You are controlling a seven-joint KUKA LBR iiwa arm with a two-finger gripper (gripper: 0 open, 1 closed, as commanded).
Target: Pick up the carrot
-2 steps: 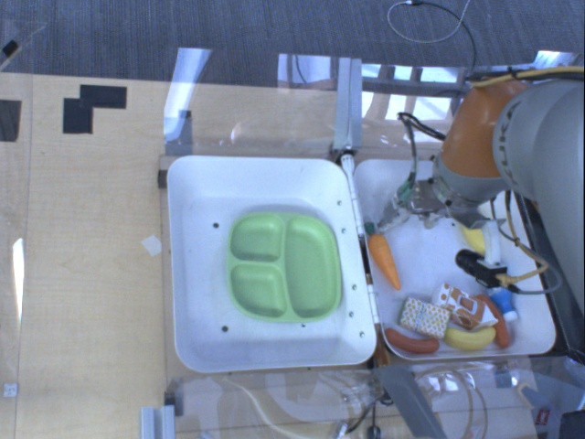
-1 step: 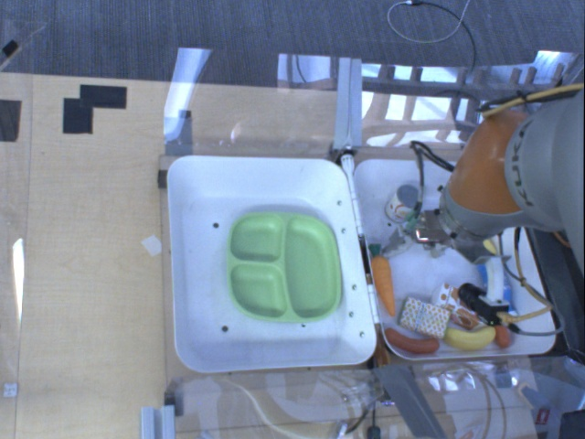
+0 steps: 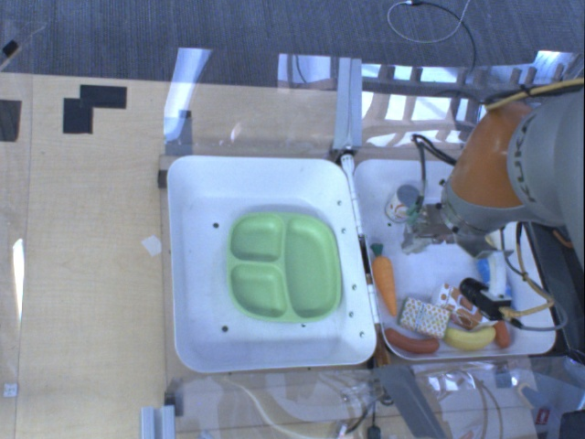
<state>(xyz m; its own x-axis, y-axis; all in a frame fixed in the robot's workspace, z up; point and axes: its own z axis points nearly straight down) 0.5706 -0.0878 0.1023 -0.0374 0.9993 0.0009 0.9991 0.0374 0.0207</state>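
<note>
Two white bins are sitting side by side on the bench. In the right bin (image 3: 375, 186), the carrot (image 3: 385, 284) is lying along the left wall, pointing toward a sausage (image 3: 411, 342). The gripper (image 3: 422, 233) is hovering above and right of the carrot, apart from it; its finger opening cannot be determined. The left bin (image 3: 196, 245) is holding a green divided plate (image 3: 285, 265).

One fixed overhead camera slants down on both bins (image 3: 183, 245).

Grey arm (image 3: 548, 163), orange band (image 3: 489, 163)
</note>
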